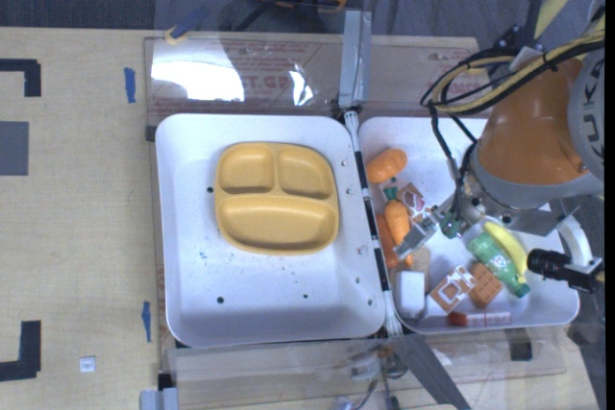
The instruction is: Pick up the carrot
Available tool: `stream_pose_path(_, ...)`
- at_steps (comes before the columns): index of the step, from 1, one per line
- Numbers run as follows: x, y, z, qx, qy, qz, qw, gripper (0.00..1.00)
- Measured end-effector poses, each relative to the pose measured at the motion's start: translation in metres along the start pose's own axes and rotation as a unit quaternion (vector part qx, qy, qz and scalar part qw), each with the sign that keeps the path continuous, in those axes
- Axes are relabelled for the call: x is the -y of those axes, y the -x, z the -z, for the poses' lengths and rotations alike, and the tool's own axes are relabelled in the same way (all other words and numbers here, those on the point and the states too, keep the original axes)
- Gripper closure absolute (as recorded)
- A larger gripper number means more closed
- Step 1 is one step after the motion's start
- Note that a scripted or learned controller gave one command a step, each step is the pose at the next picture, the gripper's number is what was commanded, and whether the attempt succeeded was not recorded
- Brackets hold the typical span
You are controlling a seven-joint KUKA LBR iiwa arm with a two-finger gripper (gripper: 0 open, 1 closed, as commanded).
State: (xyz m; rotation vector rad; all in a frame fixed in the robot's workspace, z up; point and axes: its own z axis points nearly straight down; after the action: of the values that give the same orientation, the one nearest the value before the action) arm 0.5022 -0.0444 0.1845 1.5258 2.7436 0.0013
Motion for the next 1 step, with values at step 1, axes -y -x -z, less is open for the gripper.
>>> stream_pose_path(1, 0.013, 0.0672, -0.0548, -0.001, -0.001, 0.119, 0.9929, 0.0)
